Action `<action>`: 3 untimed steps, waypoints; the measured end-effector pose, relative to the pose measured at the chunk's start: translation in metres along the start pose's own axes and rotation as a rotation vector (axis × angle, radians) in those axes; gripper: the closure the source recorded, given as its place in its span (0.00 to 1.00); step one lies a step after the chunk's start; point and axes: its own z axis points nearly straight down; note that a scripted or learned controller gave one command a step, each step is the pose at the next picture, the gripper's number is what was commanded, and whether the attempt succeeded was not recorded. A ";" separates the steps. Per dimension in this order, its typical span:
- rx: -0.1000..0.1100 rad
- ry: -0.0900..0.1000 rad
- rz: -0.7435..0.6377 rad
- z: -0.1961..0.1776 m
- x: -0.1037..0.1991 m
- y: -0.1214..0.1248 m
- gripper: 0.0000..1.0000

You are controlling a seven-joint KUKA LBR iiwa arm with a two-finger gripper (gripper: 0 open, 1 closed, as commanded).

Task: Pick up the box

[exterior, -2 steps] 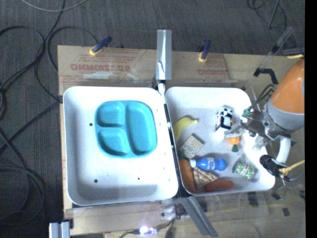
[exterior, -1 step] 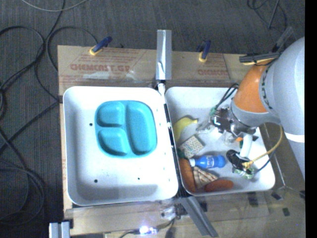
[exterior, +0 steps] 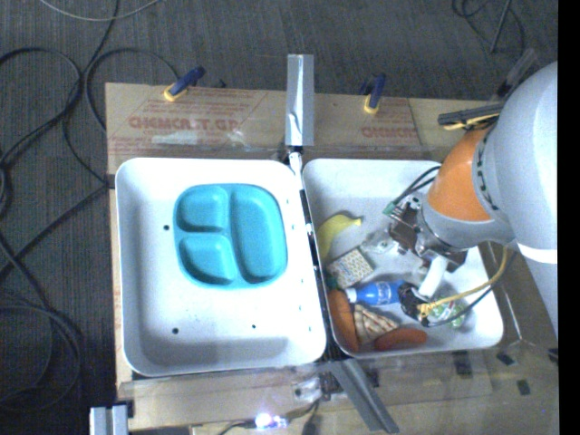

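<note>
Camera view from above shows the box (exterior: 352,263) lying on the floor of the right bin (exterior: 362,184), so as far as I can judge the pick is not done yet. The box is small, with a pale top that carries a fine grid pattern. It sits just beside the banana (exterior: 337,232), at the banana's lower end, touching it or nearly so.

The tool (exterior: 424,263) hangs low in the same bin, to the right of the banana. It is near the box but, as it looks to me, apart from it. I cannot tell how far the tool is open, because the wrist covers it from this angle, and I see nothing that it has hold of. In my opinion nearly everything is left to do: bring the tool over the box, close on it and lift it free.

The box lies flat with its patterned face up. It is turned at a slant to the bin walls, so its corners point like a diamond. Its long axis seems to run from below the banana up toward the tool, but the box is small and I am not sure. A blue bottle (exterior: 376,293) lies further below the banana, just beside the box, and it may crowd the grasp.
</note>
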 end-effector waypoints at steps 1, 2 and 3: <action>0.001 -0.005 0.186 0.001 0.035 0.010 0.00; 0.003 -0.007 0.184 -0.009 0.035 0.009 1.00; 0.003 -0.008 0.184 -0.008 0.035 0.009 0.00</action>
